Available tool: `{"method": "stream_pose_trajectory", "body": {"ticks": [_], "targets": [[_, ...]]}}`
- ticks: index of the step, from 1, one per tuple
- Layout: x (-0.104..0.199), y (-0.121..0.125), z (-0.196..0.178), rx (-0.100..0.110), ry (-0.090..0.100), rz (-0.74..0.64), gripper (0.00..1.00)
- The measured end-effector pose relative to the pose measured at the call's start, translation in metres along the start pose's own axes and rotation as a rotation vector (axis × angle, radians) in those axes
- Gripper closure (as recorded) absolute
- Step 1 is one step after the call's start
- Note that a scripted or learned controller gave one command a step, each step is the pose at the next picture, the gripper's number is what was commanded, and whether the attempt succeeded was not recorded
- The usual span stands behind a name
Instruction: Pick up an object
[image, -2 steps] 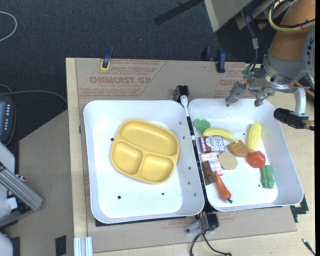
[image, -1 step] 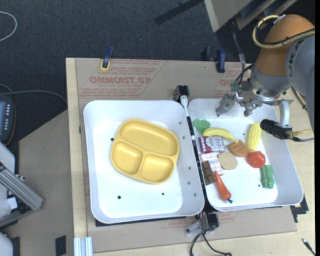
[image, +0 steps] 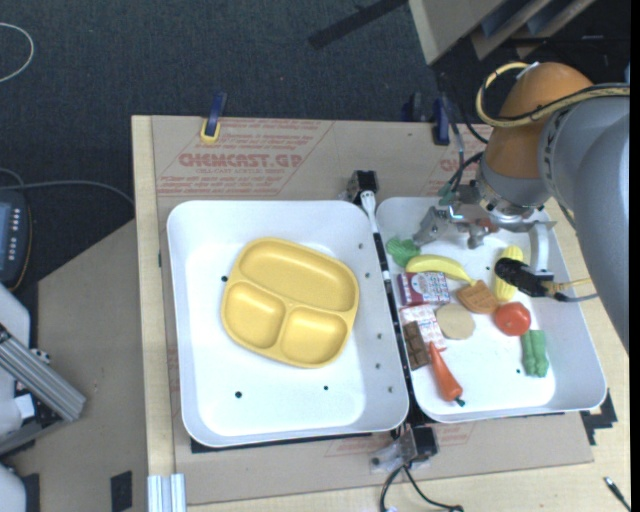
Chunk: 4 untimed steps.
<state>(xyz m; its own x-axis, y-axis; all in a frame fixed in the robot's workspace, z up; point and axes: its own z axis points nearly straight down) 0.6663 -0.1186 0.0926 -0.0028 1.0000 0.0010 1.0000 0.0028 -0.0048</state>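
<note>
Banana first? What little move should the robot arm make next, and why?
Probably a short move down and toward the banana. The gripper hangs over the far end of the right bin, above the toy food, with nothing seen in it. The banana lies just in front of it, nearer than the tomato or the carrot.

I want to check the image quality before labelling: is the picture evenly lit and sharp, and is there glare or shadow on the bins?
Camera view: lighting is bright and even; the left bin looks almost washed out, with only a soft shadow beside the yellow tray. The toy food, such as the tomato and carrot, is sharp enough to tell apart. The arm at the right edge looks slightly soft.
</note>
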Motion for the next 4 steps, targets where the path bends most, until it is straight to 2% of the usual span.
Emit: {"method": "stream_pose_trajectory", "body": {"ticks": [1, 2, 3, 4], "targets": [[0.000, 0.001, 0.007, -0.004, -0.001, 0.001, 0.00], [0.001, 0.002, -0.006, -0.009, -0.001, 0.000, 1.00], [-0.003, 0.011, -0.054, -0.012, -0.003, 0.002, 1.00], [-0.002, 0.007, -0.118, -0.013, -0.003, 0.002, 1.00]]}}
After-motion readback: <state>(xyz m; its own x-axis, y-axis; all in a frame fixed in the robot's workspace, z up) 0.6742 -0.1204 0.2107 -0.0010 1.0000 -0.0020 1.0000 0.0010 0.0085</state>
